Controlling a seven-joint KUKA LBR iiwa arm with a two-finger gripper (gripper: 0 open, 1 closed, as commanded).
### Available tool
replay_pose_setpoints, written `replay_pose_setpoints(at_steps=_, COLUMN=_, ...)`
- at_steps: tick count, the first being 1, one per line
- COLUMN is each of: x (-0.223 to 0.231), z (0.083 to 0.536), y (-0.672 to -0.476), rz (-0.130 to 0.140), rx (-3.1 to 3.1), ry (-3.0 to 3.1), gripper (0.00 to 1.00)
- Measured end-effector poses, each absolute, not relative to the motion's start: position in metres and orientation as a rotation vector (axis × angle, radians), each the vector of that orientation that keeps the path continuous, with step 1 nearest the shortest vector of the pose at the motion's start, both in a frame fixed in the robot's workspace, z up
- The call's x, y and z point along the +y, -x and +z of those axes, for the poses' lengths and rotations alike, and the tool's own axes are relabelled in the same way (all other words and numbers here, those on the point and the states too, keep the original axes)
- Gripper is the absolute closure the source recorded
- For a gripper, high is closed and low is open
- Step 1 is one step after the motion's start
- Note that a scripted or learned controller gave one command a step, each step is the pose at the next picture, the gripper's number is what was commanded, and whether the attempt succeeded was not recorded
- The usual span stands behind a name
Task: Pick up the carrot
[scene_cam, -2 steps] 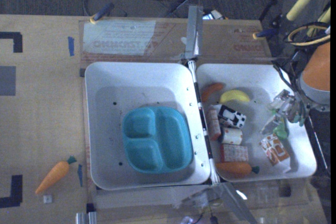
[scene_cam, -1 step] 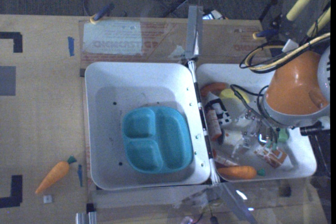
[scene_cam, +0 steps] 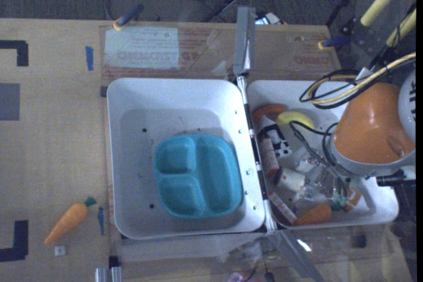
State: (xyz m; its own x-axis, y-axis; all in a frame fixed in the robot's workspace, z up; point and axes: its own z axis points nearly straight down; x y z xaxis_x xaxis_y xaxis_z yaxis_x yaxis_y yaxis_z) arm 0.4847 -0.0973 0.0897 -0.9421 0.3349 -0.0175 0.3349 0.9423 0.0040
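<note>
The orange plastic carrot with green top lies on the wooden worktop at lower left, long axis slanting up-right, far left of the end effector in the right white bin; its finger state I cannot tell.

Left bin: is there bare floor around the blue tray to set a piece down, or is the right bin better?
The left bin has bare white floor behind the blue divided tray and along its left wall. The right bin is crowded: the arm, its cables and toys, including an orange piece near the front wall. A carrot lies on the bench, left of both bins.
</note>
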Motion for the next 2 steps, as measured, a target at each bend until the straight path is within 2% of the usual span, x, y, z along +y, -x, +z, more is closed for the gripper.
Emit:
replay_pose_setpoints(at_steps=1, x=-0.0964, z=0.0996, y=-0.4849, rz=0.005, rx=3.078, ry=-0.532, gripper=1.00)
replay_pose_setpoints(at_steps=2, x=-0.0965, z=0.0997, y=-0.4849, rz=0.005, rx=3.078, ry=-0.532, gripper=0.00)
